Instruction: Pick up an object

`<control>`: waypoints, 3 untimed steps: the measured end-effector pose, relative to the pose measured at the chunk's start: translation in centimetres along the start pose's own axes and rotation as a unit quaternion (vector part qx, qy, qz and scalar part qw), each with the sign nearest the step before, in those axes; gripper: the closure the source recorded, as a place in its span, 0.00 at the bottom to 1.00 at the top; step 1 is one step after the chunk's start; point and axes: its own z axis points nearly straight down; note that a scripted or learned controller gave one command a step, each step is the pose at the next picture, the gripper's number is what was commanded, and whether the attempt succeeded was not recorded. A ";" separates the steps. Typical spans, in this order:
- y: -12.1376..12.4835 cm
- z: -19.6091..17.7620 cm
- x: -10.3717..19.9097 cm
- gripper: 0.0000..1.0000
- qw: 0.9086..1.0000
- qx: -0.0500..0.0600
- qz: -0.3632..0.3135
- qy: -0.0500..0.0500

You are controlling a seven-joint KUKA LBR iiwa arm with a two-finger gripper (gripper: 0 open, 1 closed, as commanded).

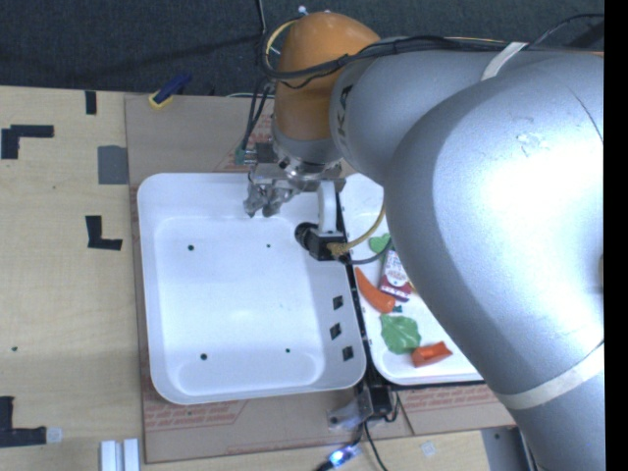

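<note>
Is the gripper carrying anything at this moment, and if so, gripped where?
Nothing shows between the fingers of the gripper, which hangs over the left bin; whether it is open cannot be told.

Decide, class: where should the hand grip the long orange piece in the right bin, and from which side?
Probably across the middle of the long orange piece, coming from above. It lies flat and slanted, narrow enough to span, with fingers set across its width. The divider and a white packet crowd it.

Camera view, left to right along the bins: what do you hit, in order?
Left bin → gripper over its far edge → orange piece → green piece → red-orange piece, the last three in the right bin.
</note>
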 end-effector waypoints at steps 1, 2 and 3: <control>1.2 7.7 7.7 1.00 1.000 -0.002 -0.001 0.000; 0.6 -3.5 10.5 1.00 1.000 -0.010 0.000 0.003; 1.3 -2.3 10.2 1.00 1.000 -0.005 0.002 0.000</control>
